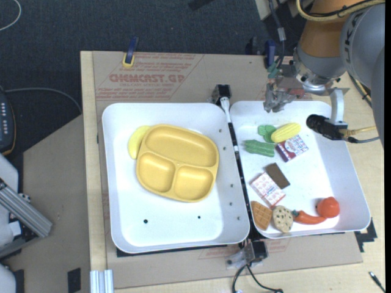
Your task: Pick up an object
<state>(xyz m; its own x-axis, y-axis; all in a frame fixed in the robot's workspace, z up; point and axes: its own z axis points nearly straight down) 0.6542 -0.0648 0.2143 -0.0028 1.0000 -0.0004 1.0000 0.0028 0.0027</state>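
Hovering at the right bin's point(357, 182) 12 o'clock edge, the claw point(276, 100) (apart or together, I cannot tell) has the corn point(286, 132) nearest, at 5 o'clock: probably light, stiff, slippery plastic, best pinched across its middle.

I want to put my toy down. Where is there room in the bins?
Bare floor in the left bin lies below the yellow tray. The right bin is bare right of the corn; its lower edge is crowded.
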